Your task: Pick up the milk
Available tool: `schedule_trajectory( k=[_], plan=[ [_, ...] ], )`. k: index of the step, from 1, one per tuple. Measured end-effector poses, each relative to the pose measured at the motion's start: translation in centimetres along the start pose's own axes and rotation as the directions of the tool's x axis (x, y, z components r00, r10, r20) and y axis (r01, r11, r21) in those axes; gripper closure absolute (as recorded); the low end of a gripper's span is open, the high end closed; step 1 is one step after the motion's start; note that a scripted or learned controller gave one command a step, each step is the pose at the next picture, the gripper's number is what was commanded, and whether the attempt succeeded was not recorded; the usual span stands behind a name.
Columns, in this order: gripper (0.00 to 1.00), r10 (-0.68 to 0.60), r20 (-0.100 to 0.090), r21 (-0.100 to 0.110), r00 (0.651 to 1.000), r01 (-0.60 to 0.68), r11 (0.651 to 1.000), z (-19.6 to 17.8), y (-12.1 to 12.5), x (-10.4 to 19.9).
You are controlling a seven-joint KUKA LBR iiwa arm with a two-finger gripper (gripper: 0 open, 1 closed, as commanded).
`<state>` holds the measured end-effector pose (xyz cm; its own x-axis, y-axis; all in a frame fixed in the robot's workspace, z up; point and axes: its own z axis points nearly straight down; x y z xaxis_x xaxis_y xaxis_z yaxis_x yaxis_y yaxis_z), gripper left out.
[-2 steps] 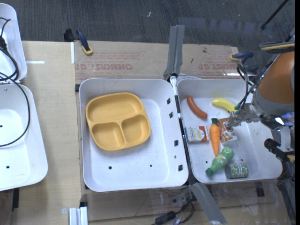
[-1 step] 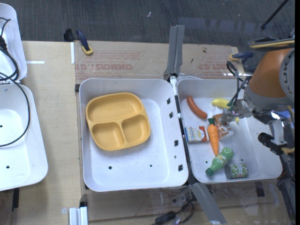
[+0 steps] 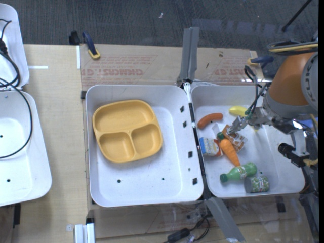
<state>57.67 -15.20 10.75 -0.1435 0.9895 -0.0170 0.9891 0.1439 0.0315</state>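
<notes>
From the overhead camera, your tool (image 3: 237,127) hangs low among the clutter; you cannot tell how wide it stands or whether it holds anything. The small blue-and-white milk carton (image 3: 209,147) lies just beyond it, leftward, beside the orange carrot (image 3: 230,152). It's probably light, stiff and slick, so pinch its flat sides.

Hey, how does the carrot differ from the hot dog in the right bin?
The carrot is bright orange and tapers to a point; the hot dog is redder, with rounded ends. The carrot lies slanted near the bin's middle, its top end beside the gripper; the hot dog lies farther back, nearly crosswise, apart from the gripper. Both are small toy foods lying flat in the right bin.
</notes>
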Motion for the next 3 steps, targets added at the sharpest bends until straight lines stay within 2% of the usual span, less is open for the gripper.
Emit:
schedule_trajectory(
  k=[1, 2, 3],
  plan=[
    [0.0, -0.035, -0.007, -0.004, 0.999, 0.035, 0.999, 0.0, -1.0, -0.6],
    [0.0, 0.369, -0.003, 0.038, 0.929, -0.369, 0.929, -5.8, -2.5, 2.9],
    [0.0, 0.448, 0.001, 0.039, 0.894, -0.448, 0.893, -1.2, 1.4, 4.5]
  ],
)
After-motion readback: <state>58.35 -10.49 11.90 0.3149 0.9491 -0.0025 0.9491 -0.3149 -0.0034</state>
